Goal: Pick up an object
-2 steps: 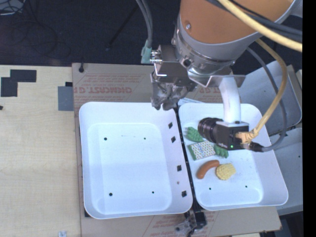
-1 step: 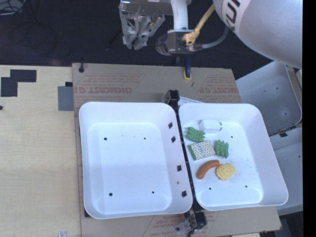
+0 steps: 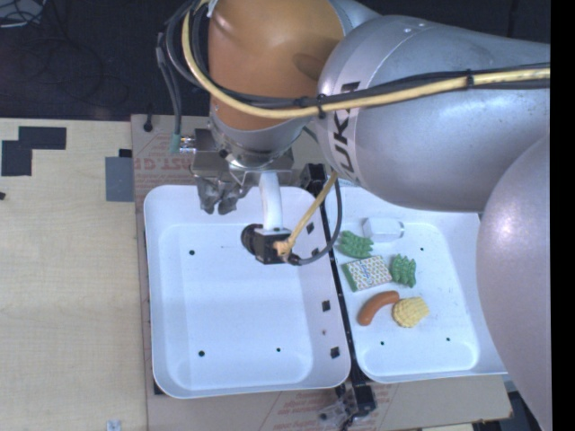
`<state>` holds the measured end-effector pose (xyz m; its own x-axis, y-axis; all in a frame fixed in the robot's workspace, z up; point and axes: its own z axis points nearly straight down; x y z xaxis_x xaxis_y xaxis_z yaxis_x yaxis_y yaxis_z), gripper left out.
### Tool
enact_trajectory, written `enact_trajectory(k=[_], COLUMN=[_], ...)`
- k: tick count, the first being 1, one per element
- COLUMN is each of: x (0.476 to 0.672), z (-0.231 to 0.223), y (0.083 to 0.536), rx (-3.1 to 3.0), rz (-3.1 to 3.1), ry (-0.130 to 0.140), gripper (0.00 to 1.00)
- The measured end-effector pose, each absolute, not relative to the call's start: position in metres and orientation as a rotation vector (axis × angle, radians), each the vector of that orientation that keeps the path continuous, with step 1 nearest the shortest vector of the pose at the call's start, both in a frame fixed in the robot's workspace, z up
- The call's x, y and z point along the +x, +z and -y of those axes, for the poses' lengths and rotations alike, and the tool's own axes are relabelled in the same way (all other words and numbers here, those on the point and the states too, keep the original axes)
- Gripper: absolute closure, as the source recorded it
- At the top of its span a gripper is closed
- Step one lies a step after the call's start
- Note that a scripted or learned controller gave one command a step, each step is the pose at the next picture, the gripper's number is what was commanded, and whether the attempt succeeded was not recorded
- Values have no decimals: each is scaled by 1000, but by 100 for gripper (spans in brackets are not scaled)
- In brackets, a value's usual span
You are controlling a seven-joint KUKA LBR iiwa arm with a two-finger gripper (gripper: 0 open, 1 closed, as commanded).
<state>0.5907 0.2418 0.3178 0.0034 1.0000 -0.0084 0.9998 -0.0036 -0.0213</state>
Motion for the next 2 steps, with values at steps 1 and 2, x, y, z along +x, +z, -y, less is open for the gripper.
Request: enact_trajectory(k=[1, 2], x=[526, 543], z=[-236, -94], y=[392, 385], rx=[-2218, -2237], rz=[2224, 2206], ry=[-1, 11], gripper=[100, 100])
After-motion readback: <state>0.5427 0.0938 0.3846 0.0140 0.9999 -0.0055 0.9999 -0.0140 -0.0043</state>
